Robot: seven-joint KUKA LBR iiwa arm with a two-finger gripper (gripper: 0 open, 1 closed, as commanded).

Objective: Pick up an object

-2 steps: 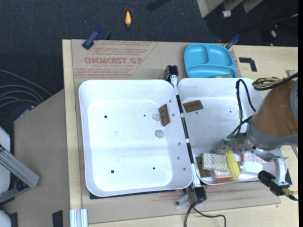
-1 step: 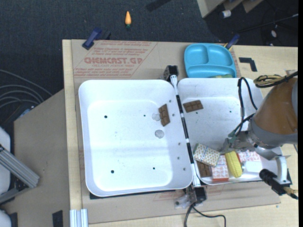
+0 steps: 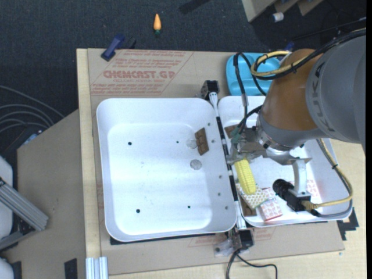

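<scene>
"CHEMCAST G.P" in red, upside down, on the brown board (image 3: 145,68).

Orange carrot-like toy (image 3: 157,22) (blurry) and blue clip (image 3: 112,48) on the floor.

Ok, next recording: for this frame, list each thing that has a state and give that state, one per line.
Left bin: holds a brown block and two small grey discs.
Brown block: lying near the left bin's right wall.
Right bin: holds the corn cob and a patterned pink packet, with the arm over it.
Corn cob: lying flat by the divider.
Patterned pink packet: lying flat, near the front edge.
Tool: low over the right bin, above the corn.
</scene>
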